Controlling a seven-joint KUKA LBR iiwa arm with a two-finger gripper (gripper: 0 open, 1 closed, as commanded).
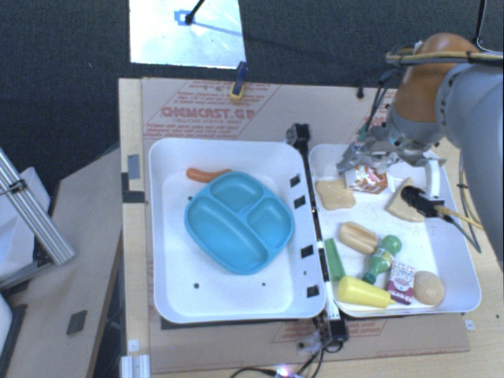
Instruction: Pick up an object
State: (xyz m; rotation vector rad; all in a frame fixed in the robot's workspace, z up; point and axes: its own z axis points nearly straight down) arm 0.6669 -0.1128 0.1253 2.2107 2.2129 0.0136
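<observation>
My gripper [359,161] hangs low over the back left part of the right bin [471,283]. Right beneath its tip lies a small white and red packet [368,181]; whether the packet is being touched is not visible. A toast slice [335,195] lies just left of the packet, and another bread slice [398,203] just right of it. Toward the front lie a hot dog bun [358,237], a green bottle [381,259], a yellow wedge [362,292], a red and white sachet [401,280] and a round tan bun [429,287].
The left bin [169,290] holds a blue divided plate [239,221] with an orange sausage [206,174] behind it. A black clipped divider [309,211] runs between the bins. The arm [441,85] reaches in over the right bin's back right.
</observation>
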